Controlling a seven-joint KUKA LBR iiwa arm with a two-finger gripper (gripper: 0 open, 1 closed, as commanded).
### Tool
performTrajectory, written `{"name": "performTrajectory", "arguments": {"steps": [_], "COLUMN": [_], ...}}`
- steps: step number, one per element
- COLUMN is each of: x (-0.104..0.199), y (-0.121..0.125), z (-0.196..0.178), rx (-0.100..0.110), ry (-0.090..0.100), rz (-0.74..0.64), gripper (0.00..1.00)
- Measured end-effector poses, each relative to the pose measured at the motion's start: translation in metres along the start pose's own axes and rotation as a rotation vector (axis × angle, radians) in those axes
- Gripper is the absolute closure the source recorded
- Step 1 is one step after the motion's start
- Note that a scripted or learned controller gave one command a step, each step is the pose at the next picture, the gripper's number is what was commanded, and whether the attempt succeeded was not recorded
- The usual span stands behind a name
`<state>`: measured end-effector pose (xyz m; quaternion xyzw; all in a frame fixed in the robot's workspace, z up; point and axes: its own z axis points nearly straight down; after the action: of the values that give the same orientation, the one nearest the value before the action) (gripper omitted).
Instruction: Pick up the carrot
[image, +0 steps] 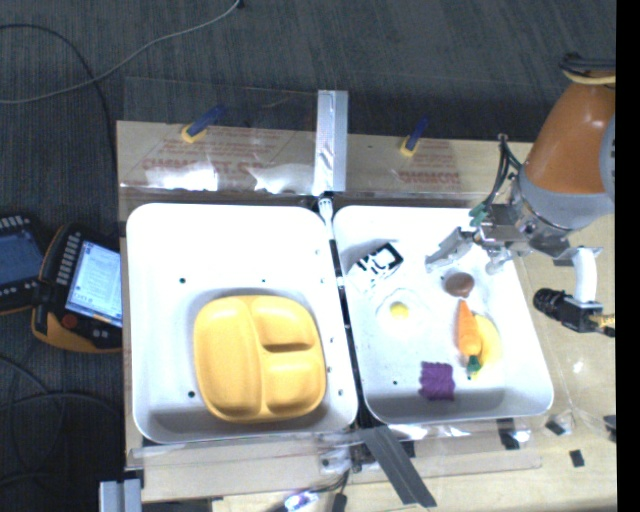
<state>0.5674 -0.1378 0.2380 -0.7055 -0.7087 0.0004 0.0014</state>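
Observation:
The carrot (466, 328), orange with a green tip pointing to the bin's front, lies in the right bin (520, 395) toward its right side. It rests against a yellow piece (488, 342). My gripper (469, 258) hangs over the back right part of that bin, above a small brown round object (459, 284) and behind the carrot. Its fingers (444, 251) are spread open with nothing between them.
The right bin also has a purple block (436, 380) at the front, a fried-egg toy (399, 308) in the middle and a black-and-white item (377, 260) at the back left. A yellow divided tray (260, 355) lies in the left bin (160, 300).

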Motion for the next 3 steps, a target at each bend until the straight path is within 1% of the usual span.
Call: {"name": "performTrajectory", "arguments": {"steps": [1,2,3], "x": [-0.044,-0.054,-0.051], "y": [-0.043,-0.029,-0.028], "z": [0.047,0.141,0.132], "rx": [-0.002,-0.002,-0.005], "ry": [-0.002,-0.001,0.004], "rz": [-0.269,-0.41,-0.412], "gripper": [0.0,0.0,1.0]}}
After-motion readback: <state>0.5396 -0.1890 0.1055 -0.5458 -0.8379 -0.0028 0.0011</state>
